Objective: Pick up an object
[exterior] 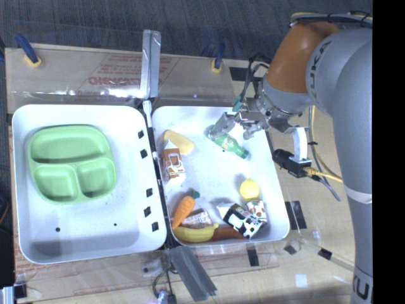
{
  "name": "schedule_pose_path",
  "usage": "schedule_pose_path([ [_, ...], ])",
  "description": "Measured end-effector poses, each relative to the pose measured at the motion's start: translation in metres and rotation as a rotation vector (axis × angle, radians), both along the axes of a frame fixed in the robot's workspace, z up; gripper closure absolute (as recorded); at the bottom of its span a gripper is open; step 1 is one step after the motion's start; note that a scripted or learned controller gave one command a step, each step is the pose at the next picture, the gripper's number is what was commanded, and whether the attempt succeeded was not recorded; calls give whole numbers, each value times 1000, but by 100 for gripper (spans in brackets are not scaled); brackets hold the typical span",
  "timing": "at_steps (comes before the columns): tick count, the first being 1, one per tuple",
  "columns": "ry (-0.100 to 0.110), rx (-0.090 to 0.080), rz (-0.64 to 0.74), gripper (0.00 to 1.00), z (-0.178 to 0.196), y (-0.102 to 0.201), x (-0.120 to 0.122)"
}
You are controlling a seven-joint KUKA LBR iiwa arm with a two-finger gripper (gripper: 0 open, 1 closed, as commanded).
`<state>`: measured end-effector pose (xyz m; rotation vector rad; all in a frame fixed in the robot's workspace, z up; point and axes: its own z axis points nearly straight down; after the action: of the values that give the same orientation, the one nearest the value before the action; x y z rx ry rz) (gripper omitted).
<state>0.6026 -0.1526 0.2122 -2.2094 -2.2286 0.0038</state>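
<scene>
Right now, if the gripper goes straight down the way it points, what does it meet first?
Most likely the green bottle lying just under the gripper in the right bin; depth is hard to judge from this slanted view.

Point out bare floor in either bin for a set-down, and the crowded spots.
Left bin: bare strip along the near wall, below the green tray. Right bin: open middle between carton, bottle and lemon. Crowded: near edge with carrot, banana, cow-print box; gripper hangs over the bottle.
</scene>
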Motion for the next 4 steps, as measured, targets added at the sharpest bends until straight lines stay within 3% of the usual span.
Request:
schedule_pose_path([
  [1,-2,-1,-120,0,-120,-26,3],
  [2,0,0,-115,100,-110,-25,4],
  [3,0,-1,-115,0,-110,-25,4],
  [4,30,14,-165,0,-123,-42,50],
])
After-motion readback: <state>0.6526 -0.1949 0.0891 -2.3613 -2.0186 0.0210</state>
